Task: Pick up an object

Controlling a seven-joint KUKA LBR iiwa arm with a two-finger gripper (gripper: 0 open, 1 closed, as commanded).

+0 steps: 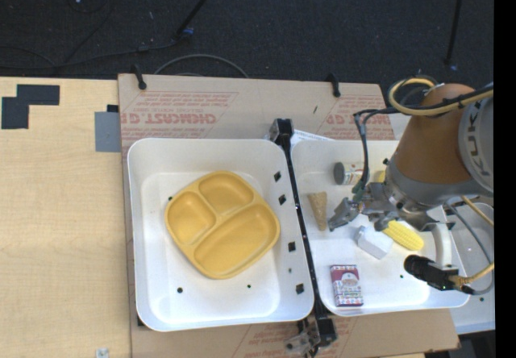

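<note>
The gripper (348,214) hangs low in the right bin (387,296), its spread impossible to judge; just beside it lie a white block (373,243) and yellow corn (402,235), crowded enough that it might nudge one aside

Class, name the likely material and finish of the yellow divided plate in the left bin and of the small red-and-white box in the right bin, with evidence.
Yellow divided plate: probably moulded plastic, smooth and matt; uniform colour, rounded compartment ridges. Small red-and-white box: likely printed cardboard; flat faces, straight edges, though plastic cannot be excluded.
</note>
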